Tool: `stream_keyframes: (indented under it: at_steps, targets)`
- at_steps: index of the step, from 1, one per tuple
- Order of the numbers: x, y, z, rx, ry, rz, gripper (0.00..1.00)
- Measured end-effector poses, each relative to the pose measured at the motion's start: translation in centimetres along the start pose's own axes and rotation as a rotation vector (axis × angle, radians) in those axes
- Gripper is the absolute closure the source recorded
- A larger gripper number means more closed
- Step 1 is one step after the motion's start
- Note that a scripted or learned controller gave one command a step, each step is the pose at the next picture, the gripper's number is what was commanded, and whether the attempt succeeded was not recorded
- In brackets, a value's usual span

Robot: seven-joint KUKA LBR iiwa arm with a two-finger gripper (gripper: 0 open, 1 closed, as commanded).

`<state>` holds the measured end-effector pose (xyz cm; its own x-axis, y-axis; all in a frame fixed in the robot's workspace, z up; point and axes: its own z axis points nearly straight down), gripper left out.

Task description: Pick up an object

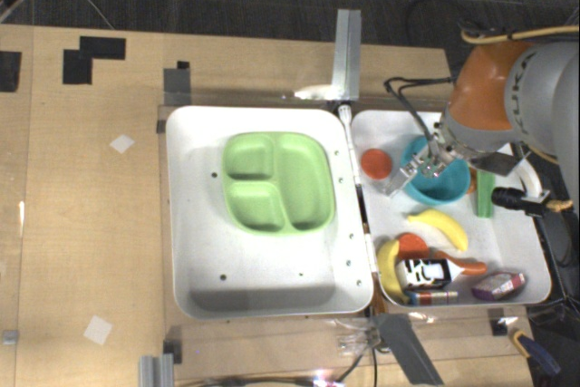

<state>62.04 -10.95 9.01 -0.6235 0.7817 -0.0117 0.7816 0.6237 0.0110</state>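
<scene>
The right bin (535, 272) holds several objects. An orange-red ball (376, 162) lies at its left. A teal bowl (442, 183) sits in the middle, with a yellow banana (439, 228) just in front of it. My gripper (410, 174) hangs low over the bowl's left rim, between the bowl and the ball, and I see nothing held in it. The grey arm with its orange band (480, 95) comes in from the right and covers the bin's back right part.
A green bar (484, 195) lies right of the bowl. At the bin's front sit a yellow curved piece (388, 267), a black-and-white labelled bottle (428, 272), an orange piece (412, 243) and a purple object (497, 285). The left bin (195, 285) holds a green divided plate (276, 181).
</scene>
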Motion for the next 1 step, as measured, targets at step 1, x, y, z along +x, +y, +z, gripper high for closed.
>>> stream_keyframes:
  at_steps: [1]
  targets:
    - [2.66,-0.74,-0.13,-0.001,-0.001,0.134,0.0]
